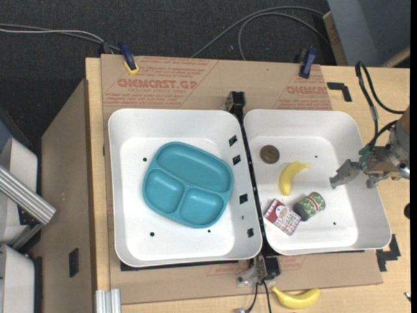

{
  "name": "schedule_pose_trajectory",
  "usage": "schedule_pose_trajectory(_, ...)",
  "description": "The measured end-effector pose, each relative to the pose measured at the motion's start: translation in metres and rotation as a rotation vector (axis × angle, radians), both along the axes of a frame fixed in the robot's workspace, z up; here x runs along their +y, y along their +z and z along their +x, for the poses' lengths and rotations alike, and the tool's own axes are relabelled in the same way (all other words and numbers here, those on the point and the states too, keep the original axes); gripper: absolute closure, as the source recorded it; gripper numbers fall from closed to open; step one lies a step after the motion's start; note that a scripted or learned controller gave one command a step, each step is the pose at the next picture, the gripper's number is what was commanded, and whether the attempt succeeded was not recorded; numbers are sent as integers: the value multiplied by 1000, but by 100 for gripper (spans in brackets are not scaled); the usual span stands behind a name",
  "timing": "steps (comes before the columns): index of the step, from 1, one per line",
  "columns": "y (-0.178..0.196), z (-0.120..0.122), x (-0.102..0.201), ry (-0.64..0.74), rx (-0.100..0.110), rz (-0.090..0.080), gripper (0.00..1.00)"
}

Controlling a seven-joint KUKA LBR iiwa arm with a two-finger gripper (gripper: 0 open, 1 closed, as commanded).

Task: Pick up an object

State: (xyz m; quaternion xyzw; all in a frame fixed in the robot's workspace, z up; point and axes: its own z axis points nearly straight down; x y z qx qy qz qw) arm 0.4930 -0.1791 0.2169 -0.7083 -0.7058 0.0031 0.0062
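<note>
1. My gripper hangs over the right bin, near its right wall — I cannot tell its jaws' state.
2. The banana lies nearby, well apart from its neighbours — easy to grab.

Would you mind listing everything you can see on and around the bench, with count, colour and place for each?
divided plate: 1, teal, middle of the left bin
left bin: 1, white, left half of the bench
right bin: 1, white, right half of the bench
banana: 1, yellow, middle of the right bin
round disc: 1, brown, right bin, up and left of the banana
small can: 1, green label, lying in the right bin below the banana
small packet: 1, red and white, right bin, near front left corner
second banana: 1, yellow, on the bench in front of the right bin
clamps: 2, blue and yellow, far edge of the bench
gripper: 1, grey, over the right bin's right side
</note>
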Motion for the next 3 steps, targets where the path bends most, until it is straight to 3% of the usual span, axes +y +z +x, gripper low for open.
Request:
schedule_pose_trajectory(1, 6, 3, 0, 4, -12, -3, 0)
schedule_pose_trajectory(2, -58, 1, -1, 3, -6, 0, 0)
schedule_pose_trajectory(3, -98, 13, 1, 8, -35, -4, 0)
